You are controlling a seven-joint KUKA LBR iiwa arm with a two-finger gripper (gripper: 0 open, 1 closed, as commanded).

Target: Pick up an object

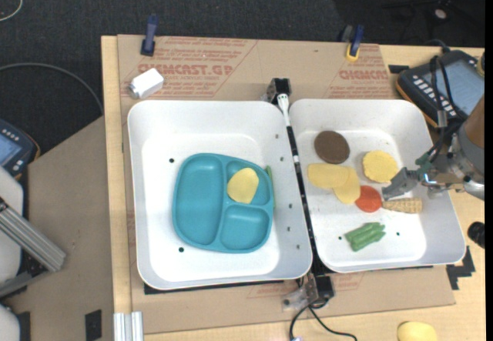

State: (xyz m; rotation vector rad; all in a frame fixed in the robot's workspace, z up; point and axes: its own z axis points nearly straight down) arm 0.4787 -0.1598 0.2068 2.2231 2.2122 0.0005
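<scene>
The gripper [399, 187] is low in the right bin [439, 243], with its tips right by the red piece [370, 199] and a tan cracker-like piece [406, 206]. I cannot tell how it is set, and nothing sits in it that I can see. Lots of toy foods lie close together here: a brown round one [333, 147], a yellow round one [380, 166], two yellow pieces [337, 178] touching each other, and a green one [363, 235] lower down, apart from the rest. The left bin [154, 255] has a teal tray [208, 208] with a yellow piece [243, 185] in it (far from the arm). The foods look flat and thin, so the tips could slide over one and come up bare. They could also push the red piece into its neighbors, or pinch two at once.
</scene>
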